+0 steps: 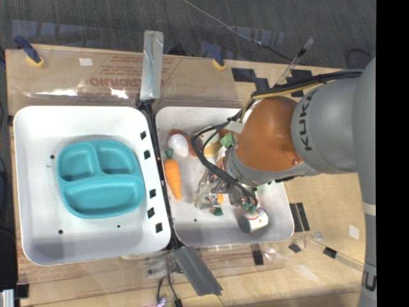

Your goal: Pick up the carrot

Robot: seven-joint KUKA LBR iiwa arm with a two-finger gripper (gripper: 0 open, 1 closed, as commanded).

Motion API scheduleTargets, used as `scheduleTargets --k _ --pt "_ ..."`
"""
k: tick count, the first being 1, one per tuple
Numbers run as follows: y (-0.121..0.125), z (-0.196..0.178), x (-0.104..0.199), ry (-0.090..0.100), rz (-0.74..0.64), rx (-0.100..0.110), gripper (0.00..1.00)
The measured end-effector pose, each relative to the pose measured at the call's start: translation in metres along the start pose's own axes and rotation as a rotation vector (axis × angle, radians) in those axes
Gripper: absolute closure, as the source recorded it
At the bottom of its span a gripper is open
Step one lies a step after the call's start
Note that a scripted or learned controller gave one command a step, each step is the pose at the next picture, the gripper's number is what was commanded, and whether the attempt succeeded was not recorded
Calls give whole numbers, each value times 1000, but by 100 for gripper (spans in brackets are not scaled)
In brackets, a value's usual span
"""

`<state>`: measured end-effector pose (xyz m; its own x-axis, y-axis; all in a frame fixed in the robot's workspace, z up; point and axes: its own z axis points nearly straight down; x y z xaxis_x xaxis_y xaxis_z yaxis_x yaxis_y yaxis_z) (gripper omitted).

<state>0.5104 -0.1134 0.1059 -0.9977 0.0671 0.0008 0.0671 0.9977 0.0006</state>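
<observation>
Two white bins sit side by side on the counter (323, 194). The left bin (29, 190) holds a teal divided plate (99, 178) with three compartments, lying flat near the bin's middle. The carrot (172, 178) lies in the right bin (192, 232), close along its left wall and lengthwise to that wall, with its greenish top end toward the far side. A white rounded item (179, 146) lies just beyond that top end, about touching it. The arm (332, 126) reaches in from the right, its orange band over the middle of the right bin. The claw (214, 197) is low in that bin, just to the right of the carrot and apart from it, and the carrot is not in its grasp. Whether the claw is open or closed cannot be told from this angle. A small grey and white item (253, 221) lies near the bin's front right corner. Readable writing: the dark letters "KU" on the grey arm casing. The clear sheet (112, 78) behind the left bin bears red print, too blurred to read with certainty.
</observation>
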Motion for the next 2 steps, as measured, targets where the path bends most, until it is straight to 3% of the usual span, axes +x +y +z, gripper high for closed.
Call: scheduleTargets --k 1,2 --pt "40 -89 35 -8 -115 1 100" --pt "-6 -99 15 -4 -204 2 100"
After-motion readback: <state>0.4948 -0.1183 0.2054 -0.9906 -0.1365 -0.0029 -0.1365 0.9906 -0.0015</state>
